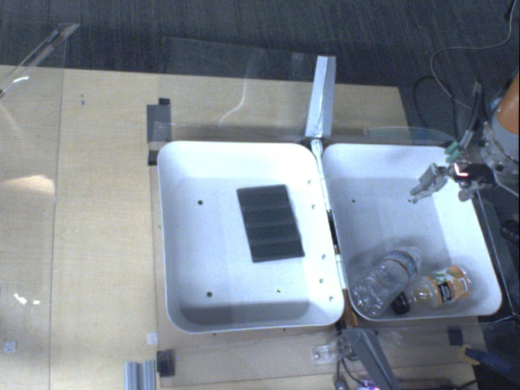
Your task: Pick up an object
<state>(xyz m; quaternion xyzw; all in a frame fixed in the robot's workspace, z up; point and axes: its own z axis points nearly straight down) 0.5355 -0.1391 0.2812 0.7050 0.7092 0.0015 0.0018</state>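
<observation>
Two bottles lie in the right bin point(382, 165), near its front edge. One is a clear plastic bottle point(383, 279) on its side. Beside it lies a smaller amber bottle point(435, 289) with a black cap and a label. A black ridged rectangular pad point(270, 223) rests flat in the middle of the left bin point(187, 218). My gripper point(443, 190) hangs over the far right part of the right bin, well behind the bottles. Its fingers stand apart, open, with nothing between them.
The arm's wrist point(500, 140) comes in over the right bin's right rim. A metal post point(320, 96) stands behind the seam between the bins. Cables and a bracket point(366, 364) sit along the bench's front edge below the right bin.
</observation>
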